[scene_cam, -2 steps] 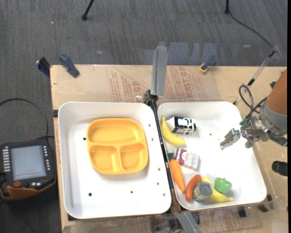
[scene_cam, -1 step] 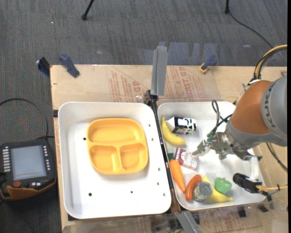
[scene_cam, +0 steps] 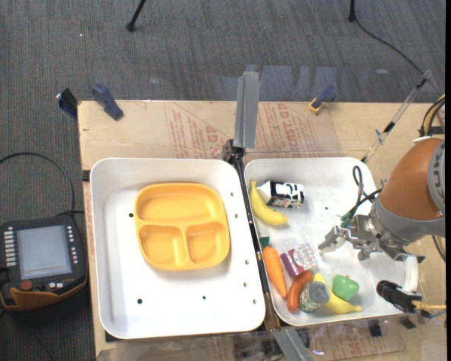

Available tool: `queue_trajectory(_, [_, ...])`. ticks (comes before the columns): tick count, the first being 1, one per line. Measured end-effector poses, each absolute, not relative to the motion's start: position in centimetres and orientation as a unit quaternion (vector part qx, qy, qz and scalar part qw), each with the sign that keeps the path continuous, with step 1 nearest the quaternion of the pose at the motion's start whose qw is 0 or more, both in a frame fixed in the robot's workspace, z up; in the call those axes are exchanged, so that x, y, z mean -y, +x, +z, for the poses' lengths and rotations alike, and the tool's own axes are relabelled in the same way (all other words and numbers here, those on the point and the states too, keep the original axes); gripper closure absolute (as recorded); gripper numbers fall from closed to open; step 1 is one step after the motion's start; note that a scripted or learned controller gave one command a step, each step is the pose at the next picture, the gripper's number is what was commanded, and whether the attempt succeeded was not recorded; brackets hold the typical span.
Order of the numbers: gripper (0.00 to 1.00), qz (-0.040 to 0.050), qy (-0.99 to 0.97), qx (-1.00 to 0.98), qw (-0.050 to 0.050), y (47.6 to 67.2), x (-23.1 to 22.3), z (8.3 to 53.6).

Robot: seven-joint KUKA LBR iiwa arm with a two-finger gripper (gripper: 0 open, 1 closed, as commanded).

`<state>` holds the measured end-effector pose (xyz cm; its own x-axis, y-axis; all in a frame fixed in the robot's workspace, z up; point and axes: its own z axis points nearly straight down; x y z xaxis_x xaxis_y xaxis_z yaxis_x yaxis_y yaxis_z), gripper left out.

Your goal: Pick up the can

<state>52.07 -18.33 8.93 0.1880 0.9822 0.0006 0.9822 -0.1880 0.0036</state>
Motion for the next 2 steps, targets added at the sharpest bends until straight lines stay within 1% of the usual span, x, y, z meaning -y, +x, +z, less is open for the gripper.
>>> queue_trajectory(1, [0.00,-0.0021,0.798,-0.602,-0.002,55.6,19.5,22.1])
queue_trajectory(2, [0.00,-0.0018,0.745,-0.667,-0.003,54.8,11.7,8.4])
